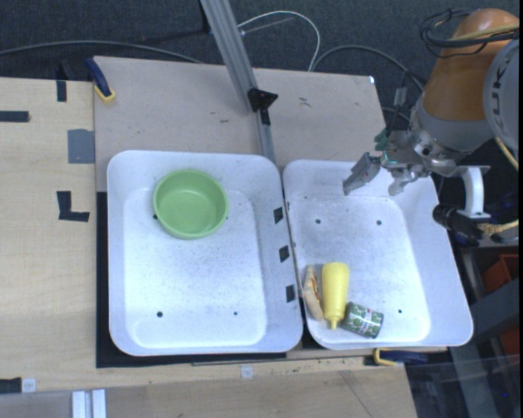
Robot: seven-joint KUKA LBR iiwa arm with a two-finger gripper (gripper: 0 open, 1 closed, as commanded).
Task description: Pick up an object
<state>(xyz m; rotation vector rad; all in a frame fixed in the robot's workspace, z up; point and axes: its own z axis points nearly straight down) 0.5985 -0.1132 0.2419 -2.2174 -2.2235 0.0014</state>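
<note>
A yellow mustard-style bottle [334,293] lies in the near part of the right bin [423,259], nozzle toward the front. Against its left side rests a tan, bread-like item [312,291], and a small green can [363,319] lies on its side at its right. A green bowl [190,203] sits upright in the far left of the left bin [200,320]. My gripper [381,178] hangs over the far edge of the right bin, well away from the bottle and can. Its two fingers stand apart with nothing between them.
A grey metal post [235,50] slants up from the bench behind the bins. Cables [288,24] loop on the dark floor at the back. A blue and yellow clamp [99,78] sits at the bench's far left corner.
</note>
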